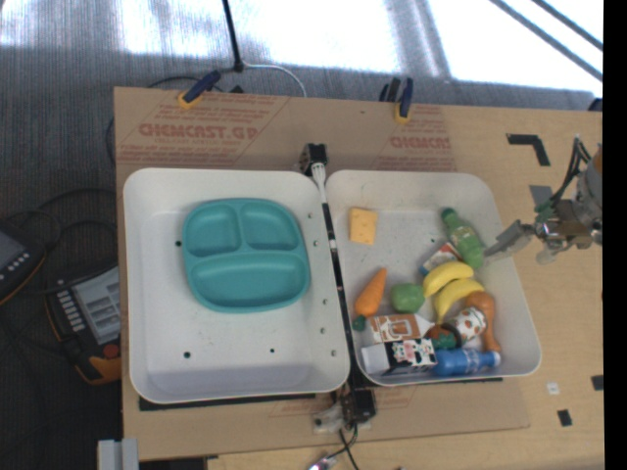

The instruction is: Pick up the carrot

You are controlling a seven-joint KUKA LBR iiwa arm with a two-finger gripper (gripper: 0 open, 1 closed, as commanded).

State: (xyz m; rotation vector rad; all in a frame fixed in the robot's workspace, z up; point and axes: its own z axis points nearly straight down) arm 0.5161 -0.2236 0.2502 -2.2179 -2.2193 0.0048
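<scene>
White plastic bin (509, 262) holds tapered orange carrot (370, 293).

Brown board (294, 125), upper left of the frame: red print "CHEMCAST GP", repeated in fainter lines beneath.
Same board, upper middle, beside the yellow clamp (402, 101): red print, partly cut off, seemingly "CHEMCAST" again.
Carton (404, 351) in the right bin, lower middle: dark printing, too small to read.
Blue bottle (468, 362): label unreadable.
</scene>
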